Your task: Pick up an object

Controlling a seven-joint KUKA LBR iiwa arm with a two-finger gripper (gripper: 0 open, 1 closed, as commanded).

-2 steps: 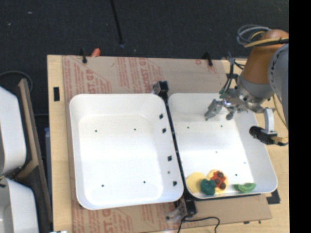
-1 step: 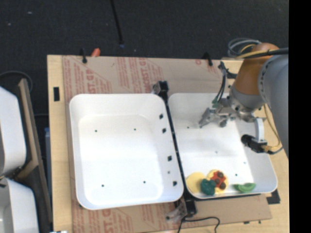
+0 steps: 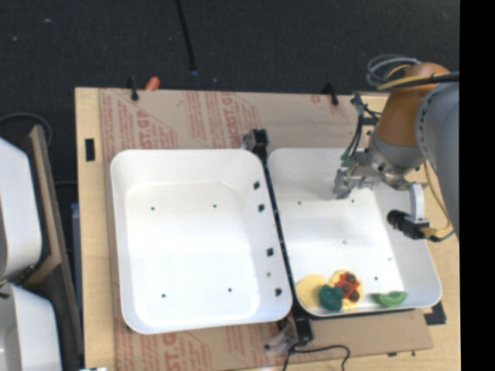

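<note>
Nearest the camera, along the near edge of the right bin (image 3: 402, 265), lies a small cluster of objects: a pale yellow piece (image 3: 311, 290), a dark green lump (image 3: 332, 298) touching it, a yellow item with red and dark markings (image 3: 347, 284) just beside that, and a bright green piece (image 3: 389, 298) off toward the bin's near right corner. All of these sit well apart from the claw (image 3: 345, 182), on the opposite side of the same bin, toward the viewer.

That claw hangs over the far part of the right bin, close to its far wall, with nothing visible between its tips; whether it is spread or pressed together cannot be told from this angle. Behind it rises the grey arm with its orange band (image 3: 402, 114). Away to the claw's side, across the divider, is the left bin (image 3: 124, 207), resting on the cardboard-covered bench (image 3: 193, 118).
</note>
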